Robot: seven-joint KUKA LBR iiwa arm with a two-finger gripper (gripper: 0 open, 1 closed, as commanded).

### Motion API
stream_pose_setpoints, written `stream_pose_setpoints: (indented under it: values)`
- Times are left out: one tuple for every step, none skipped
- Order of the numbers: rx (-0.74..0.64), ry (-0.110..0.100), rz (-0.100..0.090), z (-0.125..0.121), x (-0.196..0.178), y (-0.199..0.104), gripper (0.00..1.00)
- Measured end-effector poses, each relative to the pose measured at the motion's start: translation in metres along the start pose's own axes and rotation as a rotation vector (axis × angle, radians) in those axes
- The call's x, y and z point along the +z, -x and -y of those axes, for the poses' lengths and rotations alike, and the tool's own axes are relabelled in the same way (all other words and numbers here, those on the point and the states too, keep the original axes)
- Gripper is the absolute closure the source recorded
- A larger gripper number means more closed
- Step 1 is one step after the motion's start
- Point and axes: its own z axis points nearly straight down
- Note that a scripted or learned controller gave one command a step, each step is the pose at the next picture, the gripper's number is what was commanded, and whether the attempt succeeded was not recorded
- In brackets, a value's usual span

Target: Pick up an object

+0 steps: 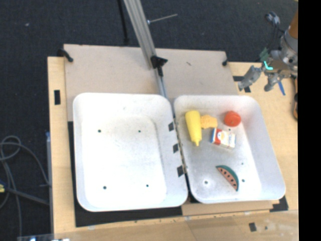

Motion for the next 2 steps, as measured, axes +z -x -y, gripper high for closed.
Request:
stream_pose_setpoints:
  values:
    - [-0.003, 0.004, 0.003, -0.001, -0.003, 0.0, 0.0]
    - [-0.003, 0.001, 0.002, -0.003, 0.041, -0.005, 0.0]
